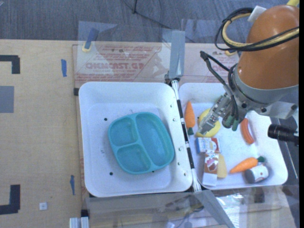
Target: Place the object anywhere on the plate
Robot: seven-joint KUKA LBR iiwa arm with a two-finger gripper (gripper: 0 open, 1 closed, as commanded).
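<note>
A teal divided plate (141, 142) lies flat in the left bin (95, 99), with nothing on it. My gripper (208, 124) hangs low in the right bin (280, 175), directly over a yellow banana-like piece (214, 127) and close to it or touching it. The gripper body covers part of that yellow piece. An orange carrot (190, 114) lies just left of the gripper, by the bin's left wall. The plate sits well to the gripper's left, across the wall between the bins.
In the right bin also lie a red-orange sausage (247, 131), a carrot with a green top (244, 165), a small grey-white can (256, 174), a small blue and white box (208, 145) and a brown packet (213, 165). The arm's orange band (273, 42) looms above.
</note>
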